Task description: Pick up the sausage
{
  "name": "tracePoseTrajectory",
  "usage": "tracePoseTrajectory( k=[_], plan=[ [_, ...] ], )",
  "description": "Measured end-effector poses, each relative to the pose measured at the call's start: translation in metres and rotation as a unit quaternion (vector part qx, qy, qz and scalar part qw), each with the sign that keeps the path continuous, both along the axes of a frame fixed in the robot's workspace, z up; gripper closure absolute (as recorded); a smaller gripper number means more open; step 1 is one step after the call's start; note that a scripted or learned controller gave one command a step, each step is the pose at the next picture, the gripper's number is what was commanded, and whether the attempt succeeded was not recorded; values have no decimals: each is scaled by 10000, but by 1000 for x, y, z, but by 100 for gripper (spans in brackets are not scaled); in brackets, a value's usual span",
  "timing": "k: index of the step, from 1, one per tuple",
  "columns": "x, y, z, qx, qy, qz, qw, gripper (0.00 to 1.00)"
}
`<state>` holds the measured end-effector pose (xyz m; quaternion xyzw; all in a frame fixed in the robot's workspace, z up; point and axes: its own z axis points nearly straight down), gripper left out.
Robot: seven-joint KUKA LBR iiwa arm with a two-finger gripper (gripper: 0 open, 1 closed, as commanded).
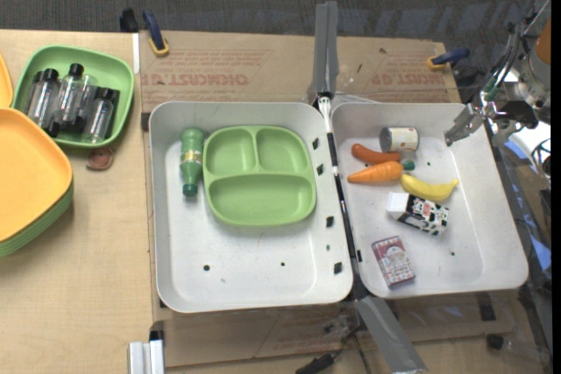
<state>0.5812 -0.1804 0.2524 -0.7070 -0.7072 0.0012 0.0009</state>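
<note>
The sausage (375, 154) lay in the right bin (491, 267), long axis running left-right, just above the carrot (375, 173), well to the left of the pincer (469, 123) (whether spread or pressed together I could not tell), which hung at the bin's upper right rim.

The arm (536, 48) shows at the right edge as pale grey and white metal, with a patch of orange at its upper end. Thin dark cables and a green wire run along it. The gripper (469, 123) is a small silvery-grey metal piece with dark parts, slim and angular; finer details are too blurred to tell.
</note>
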Motion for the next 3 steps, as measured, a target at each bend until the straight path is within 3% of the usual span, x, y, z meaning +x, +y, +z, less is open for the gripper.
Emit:
tracePoseTrajectory(
  k=[1,2,3],
  plan=[
    [-12,59,-139,-1,-31,100,9999,0],
    [37,77,-161,-1,-5,56,10000,0],
    [37,77,-153,-5,-2,52,10000,100]
  ],
)
